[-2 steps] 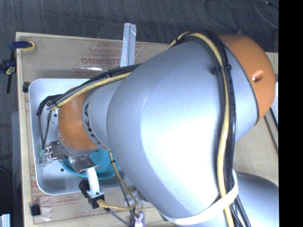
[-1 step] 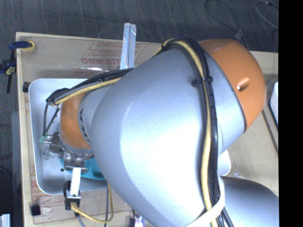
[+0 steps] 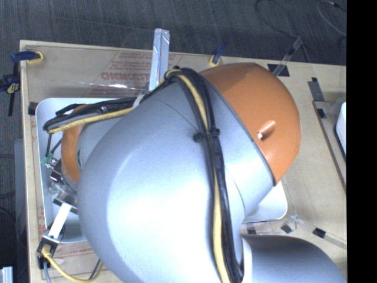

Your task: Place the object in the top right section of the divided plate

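Note:
My grey arm point(image 3: 165, 187) stretches across the bench from the right and covers most of both bins. Its wrist end reaches down into the left bin point(image 3: 40, 114), close to that bin's left wall. There the gripper point(image 3: 56, 178) shows as a cluster of metal parts and cables under an orange patch point(image 3: 70, 152). A white bar-shaped part point(image 3: 59, 220) sticks out below it towards the bin's front left corner. The arm hides the inside of the bin beneath it.
A large orange joint cover point(image 3: 259, 117) bulges over the right bin, of which a front corner point(image 3: 274, 208) shows. Black and yellow cables point(image 3: 206, 140) run along the arm. An upright metal post point(image 3: 160, 55) stands behind the bins on the wooden bench point(image 3: 306, 99).

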